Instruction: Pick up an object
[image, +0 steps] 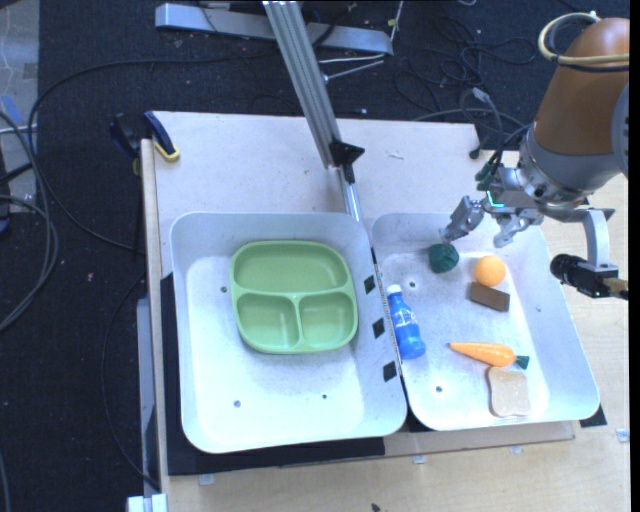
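- Dark green ball-like object (444, 258) sits in the right bin (560, 300), near its far left corner, and looks the likeliest pick because it lies closest to the pincer (487, 223).
- It lies just below and to the left of the pincer in the camera view, close under the left-hand finger (462, 217), though whether that finger touches it cannot be told from this slant.
- Pincer fingers stand spread apart with nothing between them, hanging over the far edge of the right bin.
- Being roundish, the green object shows no long axis, so, as I judge it, the wrist angle matters little; what matters is sliding the pincer a little leftward and toward the near side before lowering.
- An orange ball (489, 270) rests just to the right of the green object, apart from it, with a brown block (489, 297) touching its near side; it lies almost directly below the pincer and is the other near candidate.
- Further toward the near edge lie a toy carrot (484, 352), pointing left, and a slice of toy bread (508, 392) just beside its leafy end.
- A blue bottle with a white cap (404, 322) lies along the left side of the right bin, its length running from far to near.
- The left bin (200, 330) holds a green divided plate (294, 296), well away from the pincer.
- The arm (585, 90) reaches in from the right over the surface (250, 160).
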